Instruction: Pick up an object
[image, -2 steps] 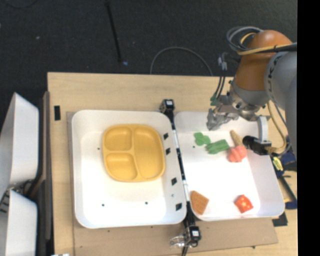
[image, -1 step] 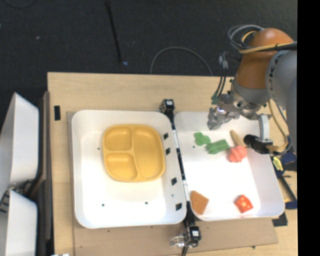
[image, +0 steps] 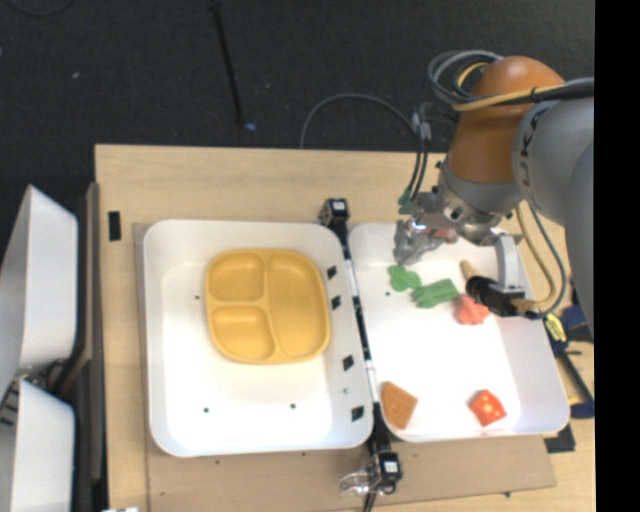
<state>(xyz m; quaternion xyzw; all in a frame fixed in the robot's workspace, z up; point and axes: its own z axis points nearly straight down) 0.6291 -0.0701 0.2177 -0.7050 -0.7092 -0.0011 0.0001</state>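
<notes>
Overhead, I see my gripper (image: 411, 243) low at the far left corner of the right bin (image: 440, 385), just above the green toy (image: 424, 289); whether its jaws are parted I cannot tell. Pink piece (image: 471, 312), red block (image: 488, 406) and orange wedge (image: 399, 405) lie apart. A yellow tray (image: 267, 304) sits in the left bin (image: 180, 400).

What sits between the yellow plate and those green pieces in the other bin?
In the camera view, only bare white bin floor and the two bins' adjoining rims with black clips lie between the yellow divided plate and the green pieces.
</notes>
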